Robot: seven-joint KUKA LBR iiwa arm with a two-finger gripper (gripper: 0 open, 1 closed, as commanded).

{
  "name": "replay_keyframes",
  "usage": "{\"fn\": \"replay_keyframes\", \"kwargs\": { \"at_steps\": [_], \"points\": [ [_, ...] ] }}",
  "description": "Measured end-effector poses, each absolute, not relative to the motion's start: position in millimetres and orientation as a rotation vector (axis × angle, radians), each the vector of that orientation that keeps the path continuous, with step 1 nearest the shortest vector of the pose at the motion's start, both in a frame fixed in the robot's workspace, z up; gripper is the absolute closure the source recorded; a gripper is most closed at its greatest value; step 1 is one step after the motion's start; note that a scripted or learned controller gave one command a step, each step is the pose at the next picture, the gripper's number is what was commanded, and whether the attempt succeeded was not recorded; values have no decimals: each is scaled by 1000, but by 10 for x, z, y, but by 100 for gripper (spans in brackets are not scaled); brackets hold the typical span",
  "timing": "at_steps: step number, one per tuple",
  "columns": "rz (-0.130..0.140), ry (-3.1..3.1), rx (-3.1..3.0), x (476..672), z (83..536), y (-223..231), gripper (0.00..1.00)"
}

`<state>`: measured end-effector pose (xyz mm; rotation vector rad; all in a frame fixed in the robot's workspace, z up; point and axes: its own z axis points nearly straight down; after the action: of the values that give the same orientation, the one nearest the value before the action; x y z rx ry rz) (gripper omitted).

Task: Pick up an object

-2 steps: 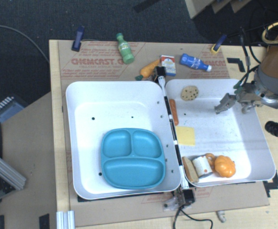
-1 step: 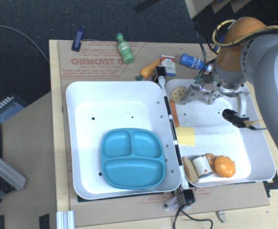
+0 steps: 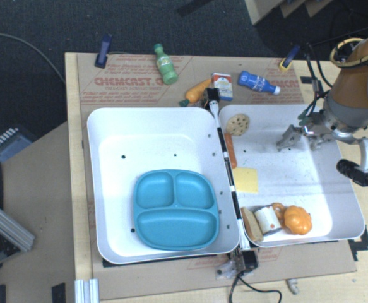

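The gripper [image 3: 291, 137] hangs low over the right bin [image 3: 335, 232], in its far half; the picture does not resolve how the jaws stand, nor anything between them. A cookie [image 3: 237, 124] lies left of the jaws, slightly beyond. A yellow cheese slice [image 3: 245, 180] lies nearer the camera, to their left. An orange toy [image 3: 297, 219] and a small can [image 3: 267, 218], touching, sit in the near corner. The left bin [image 3: 108, 169] bears a blue divided plate [image 3: 175, 208].

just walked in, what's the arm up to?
The arm's gripper hovers low over the right bin, near its far end, with nothing visibly between its fingers. The cookie, yellow cheese slice and orange pumpkin lie untouched in that bin. The left bin holds a blue divided plate.
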<state>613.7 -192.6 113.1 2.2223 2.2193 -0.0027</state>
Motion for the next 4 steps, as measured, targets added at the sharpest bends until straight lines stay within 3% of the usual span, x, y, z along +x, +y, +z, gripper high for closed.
{"fn": "replay_keyframes", "kwargs": {
  "at_steps": [1, 2, 3, 4],
  "points": [
    [-4, 2220, 2226, 4972, 915, -1953, 0],
    [3, 2222, 2217, 5316, 2201, -1471, 0],
    [0, 2223, 2222, 4787, 843, -1008, 0],
    [0, 2219, 2222, 4788, 940, -1011, 100]
  ]
}}
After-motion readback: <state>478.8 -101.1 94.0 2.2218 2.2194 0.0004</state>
